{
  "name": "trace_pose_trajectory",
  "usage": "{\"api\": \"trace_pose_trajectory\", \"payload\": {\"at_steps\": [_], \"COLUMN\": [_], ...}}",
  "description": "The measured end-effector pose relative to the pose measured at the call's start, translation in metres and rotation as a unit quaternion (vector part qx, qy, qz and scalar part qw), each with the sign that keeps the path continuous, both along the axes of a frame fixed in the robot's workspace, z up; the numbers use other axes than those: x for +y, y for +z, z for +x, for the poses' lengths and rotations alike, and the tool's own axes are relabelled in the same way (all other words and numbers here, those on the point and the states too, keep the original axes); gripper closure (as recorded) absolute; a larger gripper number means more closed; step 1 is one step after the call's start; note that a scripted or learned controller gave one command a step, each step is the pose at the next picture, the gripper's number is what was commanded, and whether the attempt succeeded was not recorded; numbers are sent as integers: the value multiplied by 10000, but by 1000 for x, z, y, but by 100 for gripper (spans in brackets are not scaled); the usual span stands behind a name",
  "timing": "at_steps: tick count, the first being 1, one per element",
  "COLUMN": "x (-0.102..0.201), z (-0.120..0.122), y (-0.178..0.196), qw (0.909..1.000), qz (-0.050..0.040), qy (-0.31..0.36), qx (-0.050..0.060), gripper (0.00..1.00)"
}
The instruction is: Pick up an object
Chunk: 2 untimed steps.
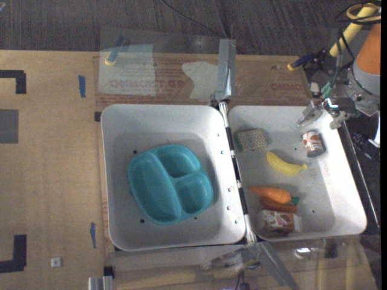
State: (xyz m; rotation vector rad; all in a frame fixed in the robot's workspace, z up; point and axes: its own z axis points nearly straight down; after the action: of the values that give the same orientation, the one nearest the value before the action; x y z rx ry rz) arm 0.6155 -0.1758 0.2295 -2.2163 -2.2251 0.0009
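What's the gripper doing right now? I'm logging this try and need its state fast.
Gripper: fingers spread open, holding nothing, poised at the right bin's far edge just above the small can.

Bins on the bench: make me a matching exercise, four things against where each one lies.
Things:
1. teal divided plate
2. banana
3. small can
4. carrot

Places:
A. right bin, far right part, just under the end effector
B. left bin
C. right bin, middle
D. right bin, nearer the front, below the banana

Pairs: 1-B, 2-C, 3-A, 4-D
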Motion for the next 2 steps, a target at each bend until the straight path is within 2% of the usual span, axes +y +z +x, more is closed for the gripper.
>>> {"api": "trace_pose_trajectory", "payload": {"at_steps": [1, 2], "x": [-44, -45], "z": [24, 25], "y": [-120, -109], "qw": [9970, 9970], "qz": [7, -9], "qy": [770, 774], "qx": [-2, -21], "gripper": [0, 100]}}
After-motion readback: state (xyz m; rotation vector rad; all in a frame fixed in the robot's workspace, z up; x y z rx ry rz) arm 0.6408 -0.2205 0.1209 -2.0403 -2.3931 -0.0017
